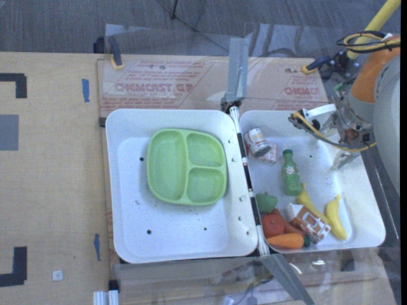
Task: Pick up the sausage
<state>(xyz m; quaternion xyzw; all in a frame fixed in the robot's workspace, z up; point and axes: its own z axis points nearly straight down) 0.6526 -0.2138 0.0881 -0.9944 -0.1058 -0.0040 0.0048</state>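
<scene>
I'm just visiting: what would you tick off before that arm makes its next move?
1. Sausage found: cannot tell; nothing in the right bin plainly reads as one.
2. Hand over the right bin: ok, at its far right corner.
3. Hand free of any item: cannot tell.
4. Room around items: not ok; carrot, tomato and striped packet crowd together at the near end.
5. Green plate out of the way: ok, in the left bin.
</scene>
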